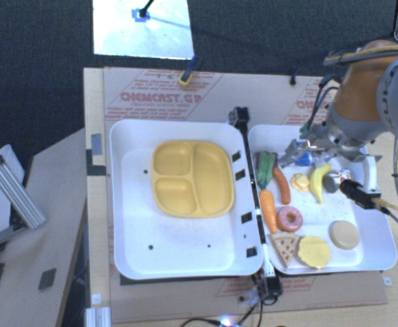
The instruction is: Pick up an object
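Claw point(307, 157) low over right bin point(383, 251), possibly touching banana point(318, 180).

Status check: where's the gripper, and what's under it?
Gripper low over right bin, far end. Banana and blue piece beside it. Grasp unconfirmed. Toy food crowded close.

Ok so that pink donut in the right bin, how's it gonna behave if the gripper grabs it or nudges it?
The donut lies flat, so it probably won't roll. It looks like a stiff, light toy, likely to slide on the smooth bin when nudged. The carrot and pizza slice crowd it, so fingers may bump them.
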Robot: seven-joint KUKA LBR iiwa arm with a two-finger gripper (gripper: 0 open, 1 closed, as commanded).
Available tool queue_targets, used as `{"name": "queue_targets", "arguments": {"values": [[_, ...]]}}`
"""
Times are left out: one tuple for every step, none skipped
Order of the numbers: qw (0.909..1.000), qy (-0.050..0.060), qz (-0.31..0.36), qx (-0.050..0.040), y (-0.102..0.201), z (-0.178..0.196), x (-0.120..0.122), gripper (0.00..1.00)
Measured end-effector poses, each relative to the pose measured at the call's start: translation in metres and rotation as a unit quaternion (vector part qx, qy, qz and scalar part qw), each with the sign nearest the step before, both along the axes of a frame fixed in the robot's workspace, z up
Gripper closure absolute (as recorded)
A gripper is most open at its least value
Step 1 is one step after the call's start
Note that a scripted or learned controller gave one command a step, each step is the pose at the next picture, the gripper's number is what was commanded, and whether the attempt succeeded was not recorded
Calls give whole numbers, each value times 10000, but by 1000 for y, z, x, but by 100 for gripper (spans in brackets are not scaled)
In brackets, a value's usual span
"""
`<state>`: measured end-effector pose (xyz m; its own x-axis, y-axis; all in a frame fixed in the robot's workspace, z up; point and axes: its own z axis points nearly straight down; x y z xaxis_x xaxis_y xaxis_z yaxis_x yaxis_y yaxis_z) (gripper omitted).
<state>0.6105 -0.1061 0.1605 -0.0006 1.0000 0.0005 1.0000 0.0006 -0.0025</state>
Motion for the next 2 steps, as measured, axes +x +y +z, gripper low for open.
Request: {"name": "queue_targets", "arguments": {"values": [[10000,4,-1,2,4,-61,-6,0],[10000,-68,-2,-23,2,-68,-2,0]]}}
